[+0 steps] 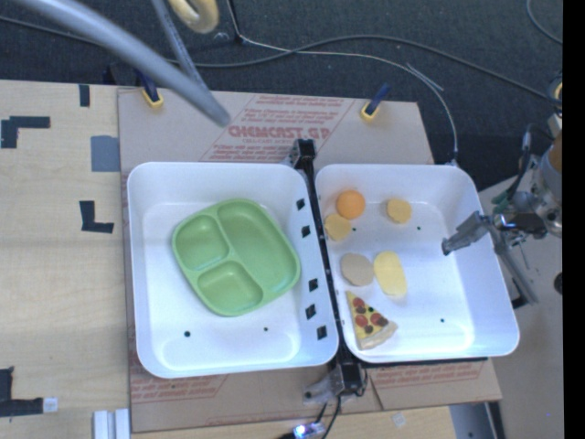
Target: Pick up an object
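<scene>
Hovering at the right bin's (475, 245) edge, our gripper (454, 243) leaves us unable to tell its fingers' state, the pale yellow piece (390, 273) lying nearest, probably our target.

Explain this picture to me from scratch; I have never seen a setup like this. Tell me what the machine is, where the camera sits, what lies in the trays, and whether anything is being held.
One camera looks down at a slant from above a bench. Two shallow white bins sit side by side. The left bin holds a green plastic divided plate. The right bin holds toy food: an orange ball, a small yellow round piece, a tan disc, a pale yellow oval and a pizza slice. The machine is a robot arm reaching in from the right; its two-finger gripper sits over the right bin's right side. Nothing is visibly between its fingers, so nothing is held.
</scene>
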`<move>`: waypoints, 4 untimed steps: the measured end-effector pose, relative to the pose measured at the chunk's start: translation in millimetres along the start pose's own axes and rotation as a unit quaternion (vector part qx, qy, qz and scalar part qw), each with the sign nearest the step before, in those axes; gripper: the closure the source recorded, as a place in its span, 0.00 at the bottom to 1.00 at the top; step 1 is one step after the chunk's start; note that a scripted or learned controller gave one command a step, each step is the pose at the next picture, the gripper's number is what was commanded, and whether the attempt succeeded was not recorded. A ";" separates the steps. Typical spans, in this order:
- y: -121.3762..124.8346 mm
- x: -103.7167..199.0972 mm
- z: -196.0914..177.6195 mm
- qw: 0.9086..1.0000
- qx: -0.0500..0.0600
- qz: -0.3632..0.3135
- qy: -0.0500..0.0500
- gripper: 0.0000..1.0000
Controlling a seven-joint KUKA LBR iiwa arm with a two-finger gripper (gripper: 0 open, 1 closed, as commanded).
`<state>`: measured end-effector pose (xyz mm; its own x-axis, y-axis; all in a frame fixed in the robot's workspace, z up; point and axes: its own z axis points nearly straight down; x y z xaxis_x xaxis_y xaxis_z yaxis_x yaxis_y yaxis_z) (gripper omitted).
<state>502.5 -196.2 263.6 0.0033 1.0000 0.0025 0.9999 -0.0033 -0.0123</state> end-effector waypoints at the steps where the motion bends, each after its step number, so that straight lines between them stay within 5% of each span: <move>1: 2.2 0.6 -6.0 1.000 -0.005 -0.002 -0.001 0.00; 4: -7.6 -0.2 162.3 1.000 -0.004 -0.002 -0.001 0.00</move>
<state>492.9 -195.9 101.4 -0.0002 1.0000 0.0011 1.0000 0.0002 -0.0049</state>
